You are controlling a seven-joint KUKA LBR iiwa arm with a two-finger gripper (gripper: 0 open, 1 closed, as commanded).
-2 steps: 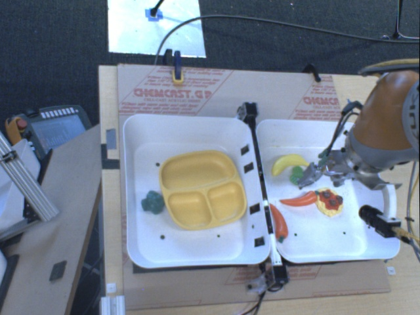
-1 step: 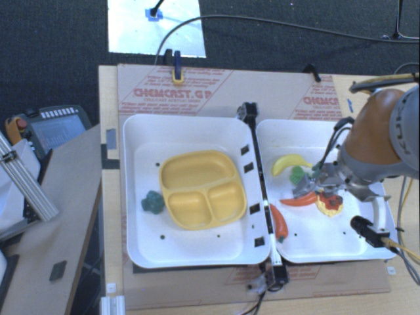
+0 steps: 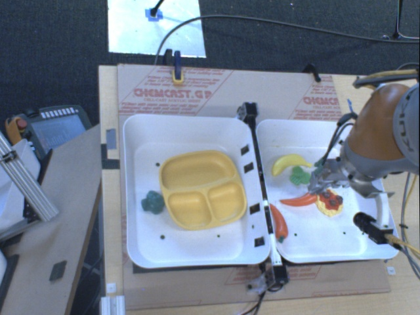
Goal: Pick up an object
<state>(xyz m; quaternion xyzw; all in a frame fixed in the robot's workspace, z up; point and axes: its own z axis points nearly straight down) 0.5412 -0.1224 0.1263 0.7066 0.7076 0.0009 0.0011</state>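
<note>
Camera view, starting at the near edge: at six o'clock the two white bins meet along a black divider (image 3: pixel 259 189), and a red chili pepper (image 3: pixel 280 222) lies in the right bin (image 3: pixel 328 245) just beside it. Toward three o'clock the gripper (image 3: pixel 321 182) hangs low over a tight cluster of toy food: a red-orange pepper (image 3: pixel 298 200), a small pizza slice (image 3: pixel 329 203), a green broccoli piece (image 3: pixel 300 174) and a yellow banana (image 3: pixel 289 163) at its far side. Whether it is wide or narrow I cannot tell; the wrist hides it.

The likely trouble is crowding: pieces lie touching or nearly so, and a descent there could pinch two at once or knock one aside and close on nothing.

At nine o'clock the left bin (image 3: pixel 141 245) holds a yellow divided tray (image 3: pixel 200 189) and a dark green toy (image 3: pixel 153 203) just beside it. Both bins rest on a cardboard sheet (image 3: pixel 216 87) over the bench. Farther off, at twelve o'clock, a pale sheet (image 3: pixel 154 18) lies on dark carpet; a teach pendant (image 3: pixel 56 126) sits at ten o'clock.
</note>
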